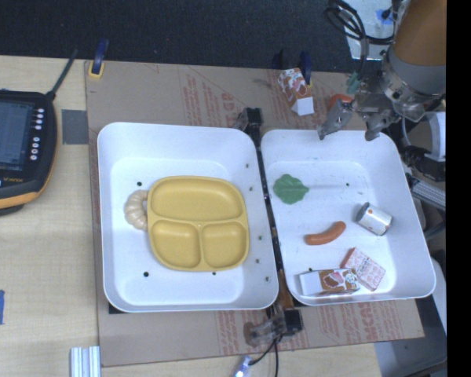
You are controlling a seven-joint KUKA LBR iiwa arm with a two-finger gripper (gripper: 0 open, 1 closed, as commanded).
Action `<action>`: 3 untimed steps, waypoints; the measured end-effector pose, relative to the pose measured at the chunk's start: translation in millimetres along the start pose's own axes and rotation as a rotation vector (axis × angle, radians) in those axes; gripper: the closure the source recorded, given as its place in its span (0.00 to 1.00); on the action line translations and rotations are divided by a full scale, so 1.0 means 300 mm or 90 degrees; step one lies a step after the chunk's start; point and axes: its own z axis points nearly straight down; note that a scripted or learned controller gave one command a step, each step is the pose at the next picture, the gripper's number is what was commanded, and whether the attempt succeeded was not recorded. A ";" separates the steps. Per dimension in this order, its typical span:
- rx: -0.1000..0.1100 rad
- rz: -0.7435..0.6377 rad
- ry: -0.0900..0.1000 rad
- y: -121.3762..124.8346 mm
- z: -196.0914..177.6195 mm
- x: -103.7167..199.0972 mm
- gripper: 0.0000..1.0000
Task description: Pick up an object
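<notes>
Nothing has yet been picked up: the claw [352,124] is seen spread wide and empty, poised above the far rim of the right bin [400,163]. The candidates are left lying in that bin: a green leaf [290,188], a sausage [325,233], a small can [373,218] and two cartons [341,276]. The arm [414,45] is held over the bin's far right corner, so descent and grasp remain to be done.
</notes>
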 end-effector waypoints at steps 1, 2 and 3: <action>0.003 0.000 0.000 -0.148 0.579 -0.155 0.00; 0.001 -0.002 0.003 -0.284 0.638 -0.184 0.00; 0.000 -0.001 0.001 -0.348 0.639 -0.106 0.00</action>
